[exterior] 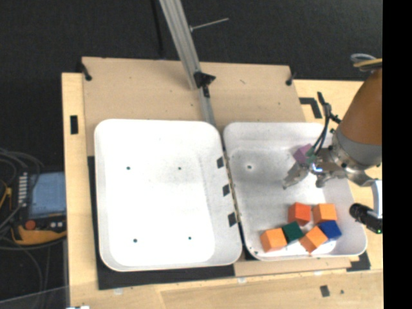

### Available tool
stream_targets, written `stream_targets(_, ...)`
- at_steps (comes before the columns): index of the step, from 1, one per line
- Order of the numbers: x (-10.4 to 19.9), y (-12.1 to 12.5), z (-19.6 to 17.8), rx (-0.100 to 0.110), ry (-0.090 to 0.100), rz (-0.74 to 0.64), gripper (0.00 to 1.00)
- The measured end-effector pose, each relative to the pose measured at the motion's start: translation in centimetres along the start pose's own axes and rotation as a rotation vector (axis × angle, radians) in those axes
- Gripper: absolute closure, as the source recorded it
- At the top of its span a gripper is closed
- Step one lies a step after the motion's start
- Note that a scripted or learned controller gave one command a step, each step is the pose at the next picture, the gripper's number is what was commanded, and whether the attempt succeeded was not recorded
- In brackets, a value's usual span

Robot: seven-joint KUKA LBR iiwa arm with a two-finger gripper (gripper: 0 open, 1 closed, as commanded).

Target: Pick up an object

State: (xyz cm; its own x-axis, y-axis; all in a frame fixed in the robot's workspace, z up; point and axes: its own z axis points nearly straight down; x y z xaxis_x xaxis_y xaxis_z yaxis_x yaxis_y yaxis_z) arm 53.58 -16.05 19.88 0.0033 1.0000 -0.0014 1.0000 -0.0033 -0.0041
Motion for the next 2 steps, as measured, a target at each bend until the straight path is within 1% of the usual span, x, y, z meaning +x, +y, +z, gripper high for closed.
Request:
stream_targets(1,0.2,0.9,5.3,0.000,0.000,0.003,0.00)
stream_targets(2,0.3,1.1,3.9,-0.009,0.002,0.010,1.00)
